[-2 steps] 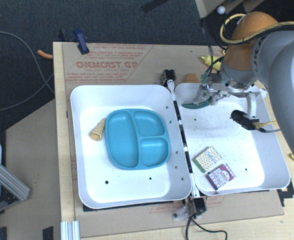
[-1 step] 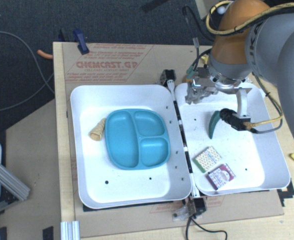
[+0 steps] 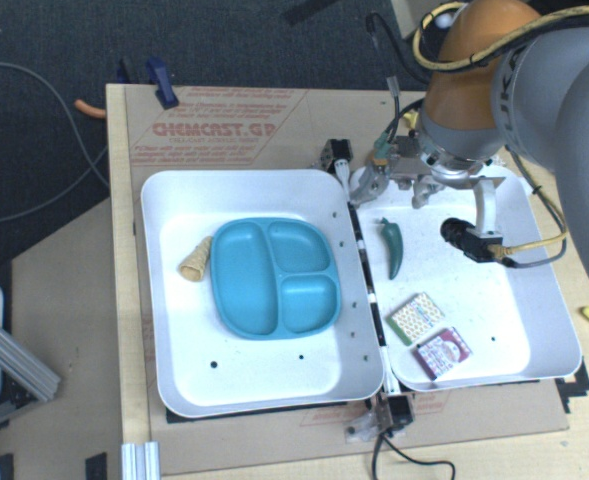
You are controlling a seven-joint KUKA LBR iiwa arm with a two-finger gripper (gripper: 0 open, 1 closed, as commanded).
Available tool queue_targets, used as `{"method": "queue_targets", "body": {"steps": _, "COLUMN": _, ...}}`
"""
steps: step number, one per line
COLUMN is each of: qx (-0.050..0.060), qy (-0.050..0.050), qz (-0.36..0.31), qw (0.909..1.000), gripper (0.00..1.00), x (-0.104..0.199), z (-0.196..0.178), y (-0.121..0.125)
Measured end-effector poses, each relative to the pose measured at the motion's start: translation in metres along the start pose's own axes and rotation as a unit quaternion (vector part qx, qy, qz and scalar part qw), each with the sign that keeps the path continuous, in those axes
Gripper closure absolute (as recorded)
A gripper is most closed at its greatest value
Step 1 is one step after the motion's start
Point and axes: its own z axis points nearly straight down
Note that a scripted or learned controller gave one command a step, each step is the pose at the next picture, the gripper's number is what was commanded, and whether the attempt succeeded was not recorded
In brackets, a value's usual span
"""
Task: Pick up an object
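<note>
Three small objects lay in the right bin (image 3: 534, 363); whether the tool (image 3: 414, 183) was apart, I couldn't tell. Best centred over the green pepper (image 3: 391, 246) before descending.

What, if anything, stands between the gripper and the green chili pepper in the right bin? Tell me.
Nothing visible. The gripper hangs over the right white bin near its top edge, and bare bin floor lies between it and the green chili pepper just below.

Pincer (image 3: 414, 183) fingers unclear; arm (image 3: 564, 78) cropped.
</note>
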Motion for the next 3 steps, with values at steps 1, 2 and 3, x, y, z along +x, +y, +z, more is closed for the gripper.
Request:
{"method": "queue_targets", "body": {"steps": 1, "qx": 0.0, "qy": -0.001, "qz": 0.001, "qw": 1.0, "gripper": 0.0, "x": -0.095, "z": 0.041, "y": 0.035}}
{"method": "queue_targets", "body": {"steps": 2, "qx": 0.001, "qy": 0.0, "qz": 0.001, "qw": 1.0, "gripper": 0.0, "x": -0.077, "z": 0.083, "y": 0.01}}
{"method": "queue_targets", "body": {"steps": 3, "qx": -0.001, "qy": 0.0, "qz": 0.0, "qw": 1.0, "gripper": 0.0, "x": -0.074, "z": 0.1, "y": 0.037}}
